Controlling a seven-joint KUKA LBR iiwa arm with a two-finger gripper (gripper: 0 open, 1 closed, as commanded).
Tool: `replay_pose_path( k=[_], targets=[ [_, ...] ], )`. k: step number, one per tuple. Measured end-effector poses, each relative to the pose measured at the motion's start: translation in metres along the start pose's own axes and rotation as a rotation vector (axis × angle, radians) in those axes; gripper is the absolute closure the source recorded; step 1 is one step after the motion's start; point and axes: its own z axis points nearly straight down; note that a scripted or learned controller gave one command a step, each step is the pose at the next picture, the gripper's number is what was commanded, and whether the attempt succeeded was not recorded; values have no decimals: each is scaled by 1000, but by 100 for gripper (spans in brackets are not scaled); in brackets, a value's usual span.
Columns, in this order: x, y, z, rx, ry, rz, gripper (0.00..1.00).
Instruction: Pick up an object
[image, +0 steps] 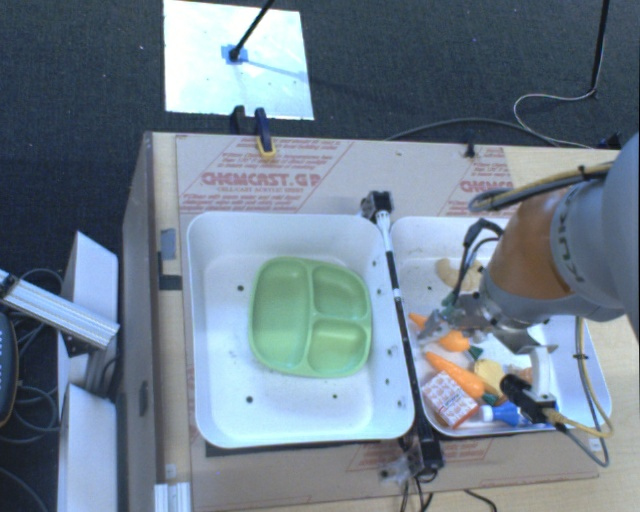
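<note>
Camera view looks down on the cardboard-topped counter (300, 165), where the grey arm with its orange band (560, 250) reaches from the right over the right shallow white bin (425, 235). The left shallow white bin (225, 400) holds a pale green sectioned plastic plate (308, 316). The tool (455, 318) hangs low among the right bin's clutter; its state cannot be told. Just below it lies an orange toy carrot (455, 372), long axis running down-right, likely the nearest pick.
</note>
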Motion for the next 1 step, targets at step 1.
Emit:
replay_pose_path(
  k=[1],
  targets=[
    [0, 1, -10, -2, 0, -1, 100]
  ],
)
